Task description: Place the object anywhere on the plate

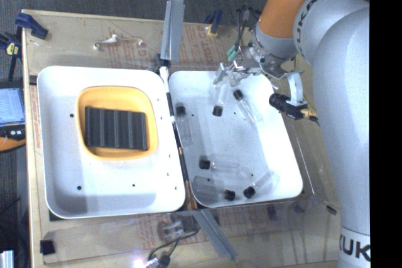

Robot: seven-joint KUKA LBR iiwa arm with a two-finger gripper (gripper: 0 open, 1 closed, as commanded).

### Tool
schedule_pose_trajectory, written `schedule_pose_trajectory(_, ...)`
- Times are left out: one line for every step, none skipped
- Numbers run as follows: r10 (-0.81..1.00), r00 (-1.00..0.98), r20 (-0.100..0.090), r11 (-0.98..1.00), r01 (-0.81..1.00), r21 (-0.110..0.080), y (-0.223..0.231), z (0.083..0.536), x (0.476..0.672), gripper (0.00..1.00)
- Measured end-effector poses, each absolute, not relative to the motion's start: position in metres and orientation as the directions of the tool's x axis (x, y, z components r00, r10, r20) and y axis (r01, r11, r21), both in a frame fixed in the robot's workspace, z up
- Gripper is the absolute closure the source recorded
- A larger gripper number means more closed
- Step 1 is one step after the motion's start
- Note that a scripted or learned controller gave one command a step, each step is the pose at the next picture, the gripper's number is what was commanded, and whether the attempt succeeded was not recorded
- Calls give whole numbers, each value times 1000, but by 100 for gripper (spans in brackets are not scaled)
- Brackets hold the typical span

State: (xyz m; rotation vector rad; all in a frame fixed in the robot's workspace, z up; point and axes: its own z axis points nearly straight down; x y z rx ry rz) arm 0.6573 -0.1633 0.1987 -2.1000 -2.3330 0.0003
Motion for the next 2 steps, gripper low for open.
schedule_pose_trajectory(976, -219, 1, 219, 976, -5, -118, 184, 631, 100)
schedule_pose_trajectory(948, -317, 1, 317, 948, -2, -48, 207, 657, 100)
